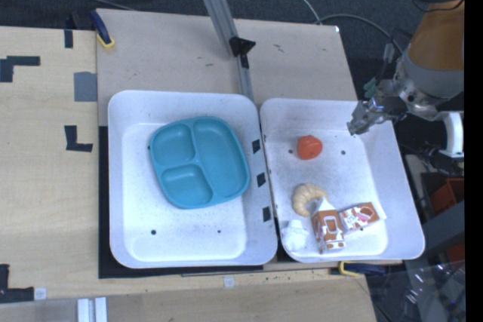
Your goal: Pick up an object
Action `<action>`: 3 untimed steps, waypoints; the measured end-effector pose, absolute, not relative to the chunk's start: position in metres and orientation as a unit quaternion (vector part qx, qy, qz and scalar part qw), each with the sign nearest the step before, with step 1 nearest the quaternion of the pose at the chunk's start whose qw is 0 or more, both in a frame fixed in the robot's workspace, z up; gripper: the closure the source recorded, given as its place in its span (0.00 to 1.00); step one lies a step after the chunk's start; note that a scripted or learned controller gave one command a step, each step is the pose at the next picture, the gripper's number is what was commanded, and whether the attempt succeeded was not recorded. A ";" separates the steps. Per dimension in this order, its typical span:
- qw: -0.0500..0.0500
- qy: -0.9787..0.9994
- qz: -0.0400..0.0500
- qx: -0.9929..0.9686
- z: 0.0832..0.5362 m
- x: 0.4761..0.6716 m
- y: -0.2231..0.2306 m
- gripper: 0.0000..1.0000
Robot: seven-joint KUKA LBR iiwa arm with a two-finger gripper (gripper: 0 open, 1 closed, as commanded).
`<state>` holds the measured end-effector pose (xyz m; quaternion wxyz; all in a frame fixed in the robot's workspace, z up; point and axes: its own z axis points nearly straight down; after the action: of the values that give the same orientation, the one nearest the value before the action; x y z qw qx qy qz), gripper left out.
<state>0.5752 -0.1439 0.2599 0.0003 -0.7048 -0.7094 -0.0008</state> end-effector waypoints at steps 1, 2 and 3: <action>0.000 -0.709 0.000 -0.705 0.259 0.584 -0.092 1.00; 0.001 -0.709 0.000 -0.705 0.255 0.573 -0.042 1.00; 0.002 -0.710 0.001 -0.704 0.241 0.574 0.019 1.00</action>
<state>0.5736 0.0188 0.2412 0.0018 -0.7044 -0.7098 0.0007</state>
